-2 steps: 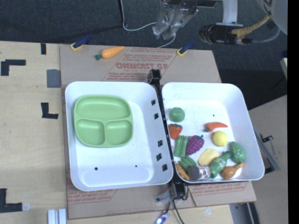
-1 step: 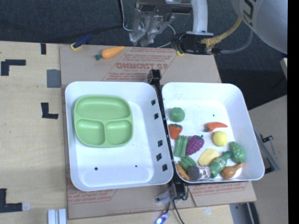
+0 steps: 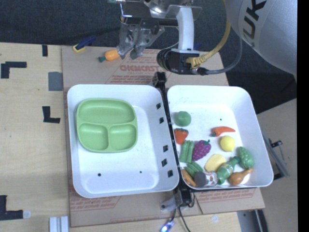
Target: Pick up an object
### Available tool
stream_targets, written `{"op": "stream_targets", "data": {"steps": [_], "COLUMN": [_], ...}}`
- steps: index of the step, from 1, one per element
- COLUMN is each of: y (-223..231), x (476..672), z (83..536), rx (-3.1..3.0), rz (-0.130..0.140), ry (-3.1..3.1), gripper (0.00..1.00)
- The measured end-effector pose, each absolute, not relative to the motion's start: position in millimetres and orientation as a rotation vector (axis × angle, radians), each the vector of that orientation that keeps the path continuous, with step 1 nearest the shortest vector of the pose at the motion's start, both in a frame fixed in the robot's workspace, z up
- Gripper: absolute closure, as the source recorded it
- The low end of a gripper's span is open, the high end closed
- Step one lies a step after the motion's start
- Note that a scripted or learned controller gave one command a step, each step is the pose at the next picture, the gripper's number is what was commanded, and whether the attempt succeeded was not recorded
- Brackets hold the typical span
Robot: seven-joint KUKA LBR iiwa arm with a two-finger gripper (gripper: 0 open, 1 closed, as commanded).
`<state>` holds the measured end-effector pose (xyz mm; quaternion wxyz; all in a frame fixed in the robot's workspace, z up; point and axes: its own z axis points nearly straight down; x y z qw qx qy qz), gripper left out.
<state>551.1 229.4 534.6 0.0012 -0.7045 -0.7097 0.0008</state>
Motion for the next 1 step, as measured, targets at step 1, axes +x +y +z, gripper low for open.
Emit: {"op": "stream_targets", "data": {"steps": [1], "y": [217.0], "x": [540.1], "z": [512.2], "rx": [-2.218], "rz": [0.007], "ry": [-2.222], "gripper": [1.0]}}
